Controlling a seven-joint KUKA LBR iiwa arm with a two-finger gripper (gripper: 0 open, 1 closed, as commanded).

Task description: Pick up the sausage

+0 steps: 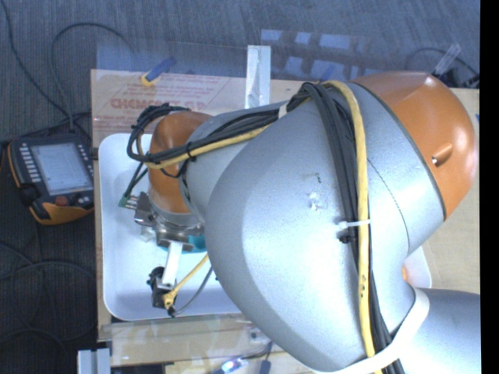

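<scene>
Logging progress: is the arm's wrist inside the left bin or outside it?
Inside its outline: the wrist overlaps the white bin, within its rim. Depth: cannot tell.

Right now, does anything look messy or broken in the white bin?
Nothing stands out. No spill or damage shows on the bare part of the white bin, but the grey arm covers most of it. A teal bit peeks out by the wrist, too hidden to tell what.

A smooth, satin-grey arm (312, 232) with a glossy orange band (444, 131), over a smooth white plastic bin (123, 224) and coarse grey carpet (195, 6).
</scene>
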